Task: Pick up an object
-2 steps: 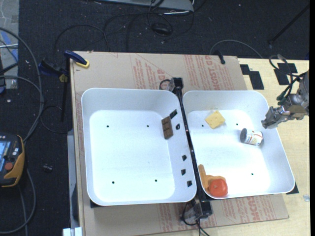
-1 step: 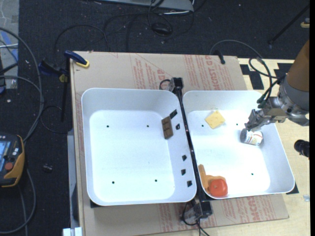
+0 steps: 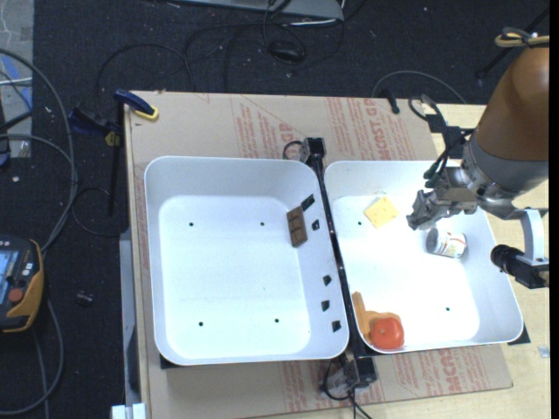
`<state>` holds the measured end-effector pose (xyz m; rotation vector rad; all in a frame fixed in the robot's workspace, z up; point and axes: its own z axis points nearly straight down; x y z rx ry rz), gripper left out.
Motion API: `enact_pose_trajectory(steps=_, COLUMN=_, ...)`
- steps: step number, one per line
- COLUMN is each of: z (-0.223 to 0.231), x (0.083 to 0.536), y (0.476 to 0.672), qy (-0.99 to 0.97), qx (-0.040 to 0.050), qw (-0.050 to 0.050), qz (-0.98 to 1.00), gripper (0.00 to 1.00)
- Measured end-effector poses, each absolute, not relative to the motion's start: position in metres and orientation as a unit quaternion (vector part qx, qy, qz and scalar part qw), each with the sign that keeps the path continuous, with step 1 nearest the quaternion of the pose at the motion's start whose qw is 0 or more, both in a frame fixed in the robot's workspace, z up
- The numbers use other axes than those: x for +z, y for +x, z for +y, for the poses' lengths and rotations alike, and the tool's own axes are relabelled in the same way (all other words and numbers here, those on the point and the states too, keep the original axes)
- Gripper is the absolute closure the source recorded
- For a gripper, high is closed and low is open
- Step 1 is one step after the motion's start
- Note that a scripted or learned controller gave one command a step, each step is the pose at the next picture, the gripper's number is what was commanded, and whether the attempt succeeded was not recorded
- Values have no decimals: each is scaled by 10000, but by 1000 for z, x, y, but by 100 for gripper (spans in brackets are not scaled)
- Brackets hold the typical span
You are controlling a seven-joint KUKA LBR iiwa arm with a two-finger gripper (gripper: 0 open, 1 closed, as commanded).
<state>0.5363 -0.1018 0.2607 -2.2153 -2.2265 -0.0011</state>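
Pincer (image 3: 422, 217) beside cup (image 3: 446, 244), right bin (image 3: 498, 308)

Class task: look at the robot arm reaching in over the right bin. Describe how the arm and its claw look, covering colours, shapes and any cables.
The arm is rounded and bulky: a wide orange band above a smooth grey wrist section. Below it sits a dark metal claw, blocky and angular. Thin black cables run along the wrist.

Two bins sit side by side on the tabletop (image 3: 218, 125). The left bin (image 3: 166, 234) holds a bar (image 3: 298, 227) near its right wall. The right bin (image 3: 498, 308) holds a wedge (image 3: 381, 211) upper left, a can (image 3: 446, 243) right of it, and a round fruit (image 3: 387, 331) at the lower left corner.
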Motion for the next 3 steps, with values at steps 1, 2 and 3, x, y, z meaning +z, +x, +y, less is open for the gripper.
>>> enact_pose_trajectory(steps=1, z=-52, x=258, y=547, qy=-7060, qx=0, qw=3, qz=-7082, gripper=100)
enact_pose_trajectory(steps=2, z=6, x=260, y=546, qy=-7054, qx=-1, qw=3, qz=-7088, gripper=100)
enact_pose_trajectory(steps=3, z=56, x=245, y=553, qy=-7056, qx=3, qw=5, qz=-7086, gripper=100)
